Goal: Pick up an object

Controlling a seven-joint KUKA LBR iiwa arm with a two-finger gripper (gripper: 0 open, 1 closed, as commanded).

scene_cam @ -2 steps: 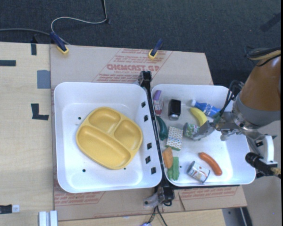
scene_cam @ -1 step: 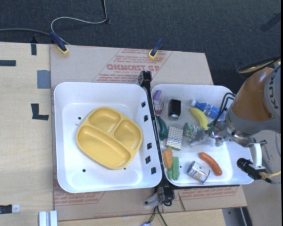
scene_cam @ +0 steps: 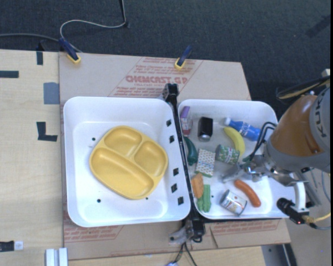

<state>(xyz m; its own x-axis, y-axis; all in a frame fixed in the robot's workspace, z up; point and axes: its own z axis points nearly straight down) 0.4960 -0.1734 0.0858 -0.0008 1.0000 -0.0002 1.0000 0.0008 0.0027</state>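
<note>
Two shallow white bins sit side by side on a sheet of cardboard (scene_cam: 155, 79) laid over the tabletop (scene_cam: 16, 148). The left bin (scene_cam: 77, 204) holds a yellow divided plate (scene_cam: 129, 161), lying flat near its middle. The right bin (scene_cam: 266, 111) holds a scatter of small things: a black block (scene_cam: 205, 127) at the far side, a blue bottle (scene_cam: 243, 128) to its right, a banana (scene_cam: 235, 139) just beside the bottle, a green can (scene_cam: 227, 154), a patterned packet (scene_cam: 206, 162), a carrot (scene_cam: 197, 185), a green vegetable (scene_cam: 205, 198), a silver can (scene_cam: 232, 202) and a sausage (scene_cam: 248, 193) at the near side. The arm (scene_cam: 297, 134) reaches in from the right, and its gripper (scene_cam: 250, 167) hangs low over the right bin between the green can and the sausage; I cannot tell whether it is released or clenched.
</note>
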